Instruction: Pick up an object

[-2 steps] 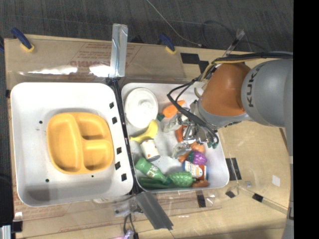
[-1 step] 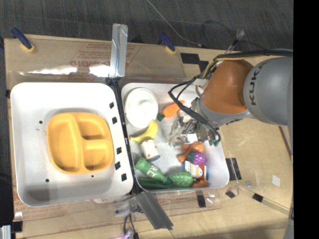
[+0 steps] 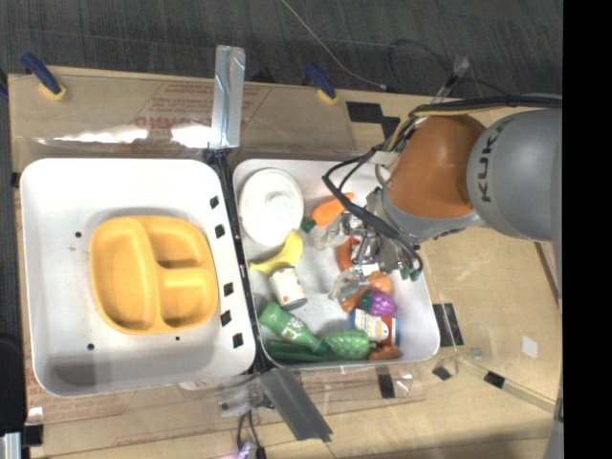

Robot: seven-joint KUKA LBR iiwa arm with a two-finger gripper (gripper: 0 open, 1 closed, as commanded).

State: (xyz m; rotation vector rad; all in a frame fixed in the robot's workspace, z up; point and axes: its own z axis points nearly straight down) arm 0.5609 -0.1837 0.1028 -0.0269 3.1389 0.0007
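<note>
Counting two bins, one tray

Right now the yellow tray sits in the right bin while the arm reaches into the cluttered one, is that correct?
Not quite: the camera view shows the yellow tray in the left bin; the arm reaches into the cluttered right bin.

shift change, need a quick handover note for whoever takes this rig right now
Gripper: down in the right bin, among the toy clutter; whether it grips anything cannot be seen.
Things: right bin holds a white bowl, a banana, a small can, a green bottle, purple grapes. Left bin holds a yellow divided tray.
Done: arm lowered into the pile.
Left: confirm a grasp, then lift an object out.
</note>
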